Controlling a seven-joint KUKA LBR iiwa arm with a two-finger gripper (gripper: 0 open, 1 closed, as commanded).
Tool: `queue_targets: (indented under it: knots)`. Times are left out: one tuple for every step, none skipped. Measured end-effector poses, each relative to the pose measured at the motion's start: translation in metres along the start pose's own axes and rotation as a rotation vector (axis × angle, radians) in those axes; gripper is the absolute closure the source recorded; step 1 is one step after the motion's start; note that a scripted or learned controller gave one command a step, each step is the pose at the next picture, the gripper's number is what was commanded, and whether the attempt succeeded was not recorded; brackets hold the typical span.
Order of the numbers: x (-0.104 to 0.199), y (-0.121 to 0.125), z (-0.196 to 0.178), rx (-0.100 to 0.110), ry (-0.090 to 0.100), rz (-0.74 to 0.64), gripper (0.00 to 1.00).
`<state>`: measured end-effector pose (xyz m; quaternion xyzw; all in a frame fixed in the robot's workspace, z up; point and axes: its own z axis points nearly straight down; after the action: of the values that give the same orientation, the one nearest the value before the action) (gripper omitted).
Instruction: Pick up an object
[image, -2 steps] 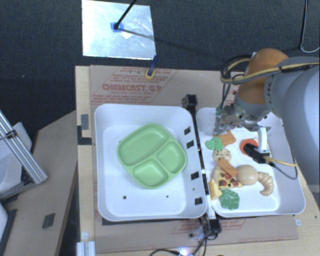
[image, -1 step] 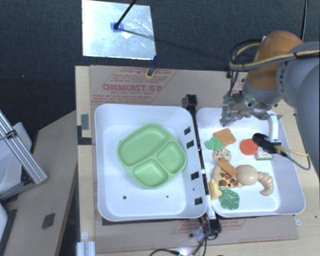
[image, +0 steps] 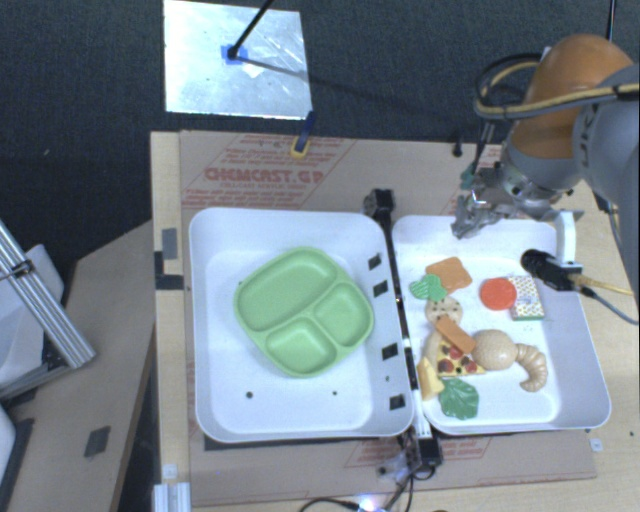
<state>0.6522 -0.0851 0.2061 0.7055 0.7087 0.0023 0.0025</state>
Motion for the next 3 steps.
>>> queue_targets:
  knots:
    - [0.0, 0.001, -0.02, 0.003, 0.001, -0.001, 1.0]
    - [0.047, -0.016, -0.015, 0.006, 0.002, -0.004, 1.0]
    - [0.099, -0.046, -0.024, 0.007, 0.003, -0.005, 1.0]
